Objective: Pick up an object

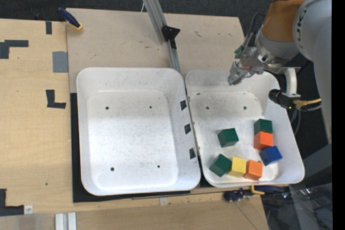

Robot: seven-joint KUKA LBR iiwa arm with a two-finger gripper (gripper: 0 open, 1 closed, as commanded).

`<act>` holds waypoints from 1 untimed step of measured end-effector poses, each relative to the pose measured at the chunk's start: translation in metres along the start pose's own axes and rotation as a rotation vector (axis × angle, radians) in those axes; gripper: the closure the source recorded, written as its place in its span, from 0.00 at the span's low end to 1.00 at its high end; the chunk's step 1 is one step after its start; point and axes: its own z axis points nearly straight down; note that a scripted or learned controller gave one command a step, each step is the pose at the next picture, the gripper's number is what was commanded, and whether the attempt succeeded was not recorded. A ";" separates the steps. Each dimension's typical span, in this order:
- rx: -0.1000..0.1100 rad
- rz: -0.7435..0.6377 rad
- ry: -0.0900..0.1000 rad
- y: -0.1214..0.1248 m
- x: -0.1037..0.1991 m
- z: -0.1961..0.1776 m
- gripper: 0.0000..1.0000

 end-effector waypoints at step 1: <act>0.000 0.000 0.000 0.001 0.000 -0.030 1.00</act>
